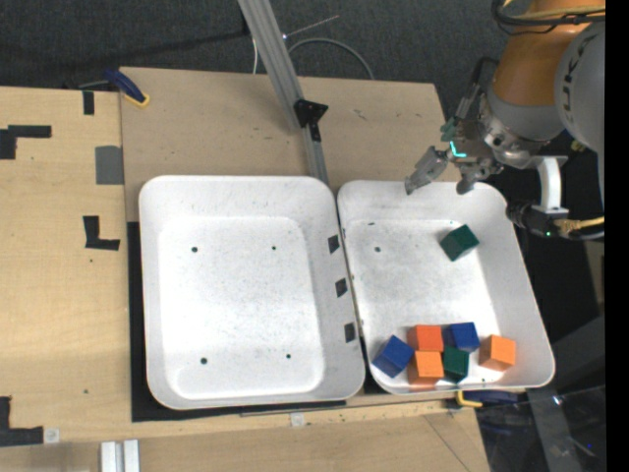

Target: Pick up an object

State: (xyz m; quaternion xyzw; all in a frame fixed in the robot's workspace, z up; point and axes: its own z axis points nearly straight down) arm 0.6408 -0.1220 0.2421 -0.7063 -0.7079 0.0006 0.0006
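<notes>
My gripper (444, 175) hangs over the far rim of the right bin (393, 293), its two fingers spread apart and open with nothing between them. A dark green block (458, 242) lies alone in the right bin, a little nearer the camera than the gripper and slightly to its right. At the near end of that bin sits a cluster of blocks: a blue one (393, 355), an orange one (428, 337), another blue one (462, 336), an orange one (428, 365), a green one (455, 363) and an orange one (498, 351).
The left bin (236, 288) lies beside the right one. A slanted metal rail (280, 62) runs down to the gap between the bins. Black clips (341, 285) sit on the shared rim. The wooden bench (59, 264) extends to the left.
</notes>
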